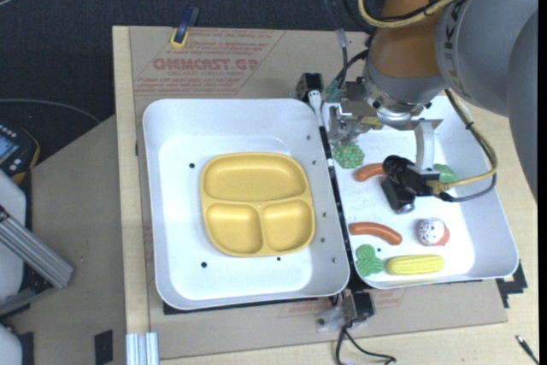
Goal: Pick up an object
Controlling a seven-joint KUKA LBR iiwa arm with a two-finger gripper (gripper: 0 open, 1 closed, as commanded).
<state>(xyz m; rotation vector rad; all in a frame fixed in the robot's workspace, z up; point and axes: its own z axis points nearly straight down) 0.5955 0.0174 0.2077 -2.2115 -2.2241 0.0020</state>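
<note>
My gripper hangs over the back left corner of the right bin, close to the wall between the two bins. Just below its tip lies a small green knobbly toy; I cannot tell whether they touch. To the right of that toy rests a short orange sausage. A second, longer sausage lies nearer the front. A white and red ball-like toy, a yellow corn cob and a green leafy piece sit along the front. Another green piece shows behind the wrist hardware.
The left bin holds a yellow plate with three compartments. The grey arm with its orange band comes in from the upper right over the right bin. A cardboard sheet lies behind the bins.
</note>
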